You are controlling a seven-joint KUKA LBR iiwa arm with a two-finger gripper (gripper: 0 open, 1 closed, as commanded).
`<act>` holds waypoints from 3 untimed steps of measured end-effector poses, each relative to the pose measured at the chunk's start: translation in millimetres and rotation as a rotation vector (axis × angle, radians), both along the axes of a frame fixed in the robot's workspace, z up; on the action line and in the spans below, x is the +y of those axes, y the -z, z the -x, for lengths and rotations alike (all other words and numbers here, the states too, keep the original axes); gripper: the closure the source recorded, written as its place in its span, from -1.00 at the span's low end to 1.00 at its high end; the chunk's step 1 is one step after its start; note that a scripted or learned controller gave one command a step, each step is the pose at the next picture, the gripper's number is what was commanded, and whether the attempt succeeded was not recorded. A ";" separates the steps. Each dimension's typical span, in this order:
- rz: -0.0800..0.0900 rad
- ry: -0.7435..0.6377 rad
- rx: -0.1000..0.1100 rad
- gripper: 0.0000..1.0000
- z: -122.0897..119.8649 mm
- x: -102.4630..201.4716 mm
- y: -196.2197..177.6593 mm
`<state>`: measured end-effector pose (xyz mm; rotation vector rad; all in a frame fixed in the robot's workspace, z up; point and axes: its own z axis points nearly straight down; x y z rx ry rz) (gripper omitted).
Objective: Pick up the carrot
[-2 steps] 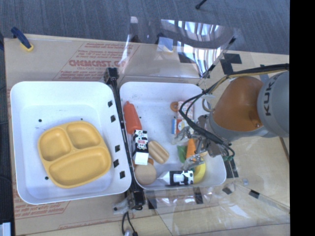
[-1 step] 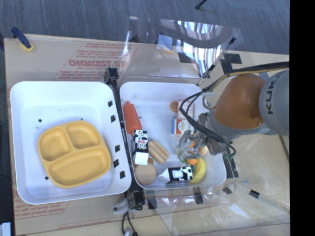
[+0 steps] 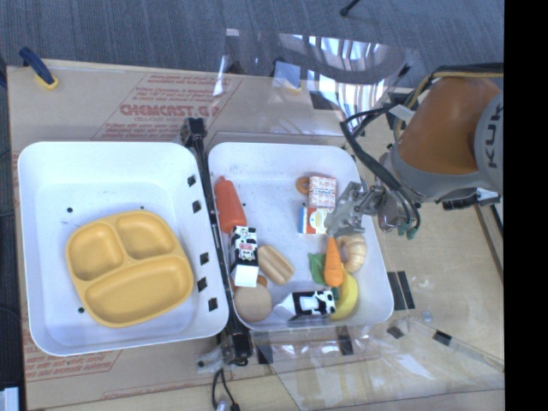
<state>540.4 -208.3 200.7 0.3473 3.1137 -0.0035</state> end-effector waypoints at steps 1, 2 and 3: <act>-0.002 0.000 0.005 -1.00 1.3 0.4 2.4; 0.000 0.014 0.001 -1.00 33.5 -1.4 106.8; 0.001 0.004 -0.002 1.00 31.1 0.0 95.6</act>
